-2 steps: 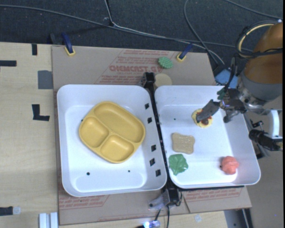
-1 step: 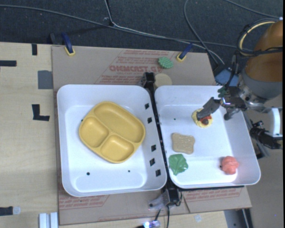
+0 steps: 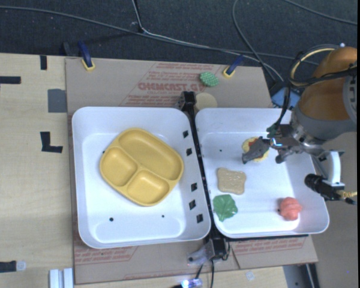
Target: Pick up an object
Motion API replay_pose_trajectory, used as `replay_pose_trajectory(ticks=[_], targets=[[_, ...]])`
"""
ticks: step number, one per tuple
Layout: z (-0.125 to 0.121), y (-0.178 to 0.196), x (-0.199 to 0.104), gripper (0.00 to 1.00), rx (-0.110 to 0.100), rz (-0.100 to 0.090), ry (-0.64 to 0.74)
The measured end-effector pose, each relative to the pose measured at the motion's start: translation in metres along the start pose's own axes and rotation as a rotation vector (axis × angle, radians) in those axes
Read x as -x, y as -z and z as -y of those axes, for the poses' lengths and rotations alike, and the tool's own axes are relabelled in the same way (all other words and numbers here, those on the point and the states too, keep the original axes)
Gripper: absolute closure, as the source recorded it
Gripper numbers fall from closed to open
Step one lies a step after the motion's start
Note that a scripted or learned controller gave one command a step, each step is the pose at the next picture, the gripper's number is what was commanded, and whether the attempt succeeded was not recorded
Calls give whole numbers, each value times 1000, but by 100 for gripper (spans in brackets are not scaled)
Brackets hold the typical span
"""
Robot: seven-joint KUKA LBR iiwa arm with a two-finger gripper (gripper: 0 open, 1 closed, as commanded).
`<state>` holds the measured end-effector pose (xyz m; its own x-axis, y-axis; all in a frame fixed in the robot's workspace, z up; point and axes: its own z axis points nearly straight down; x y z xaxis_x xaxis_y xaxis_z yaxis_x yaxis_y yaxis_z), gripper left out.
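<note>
So, two shallow white plastic bins are sat side by side on a cardboard sheet on the bench. The left bin (image 3: pixel 87 161) has a yellow three-compartment plastic plate (image 3: pixel 141 165) lying in it at a tilt, roughly centre-left of the frame. It looks too broad and flat to be gripped easily, so it probably isn't the target.

The right bin (image 3: pixel 261 221) is where the graspable stuff has been scattered: a tan toast-shaped flat piece (image 3: pixel 231 180) in the middle, a green leafy lump of toy food (image 3: pixel 225 207) just below it near the divider, and a pinkish-red rounded lump (image 3: pixel 290 208) at lower right, well apart from the others. A small yellow toy piece (image 3: pixel 254 145) is seen at the upper middle of that bin.

The grey two-finger gripper (image 3: pixel 259 150) has been brought in from the right and is positioned right over that yellow piece, partly covering it. That's presumably the object being gone for. Whether the fingers are spread or closed can't be told from this angle, and no hold on the yellow piece can be confirmed; it appears to be resting on the bin floor.
</note>
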<state>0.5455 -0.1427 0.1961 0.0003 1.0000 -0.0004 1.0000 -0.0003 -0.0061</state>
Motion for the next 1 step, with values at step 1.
replay_pose_trajectory(ticks=[1], targets=[[11,-57,1,0,-1,-1,1]])
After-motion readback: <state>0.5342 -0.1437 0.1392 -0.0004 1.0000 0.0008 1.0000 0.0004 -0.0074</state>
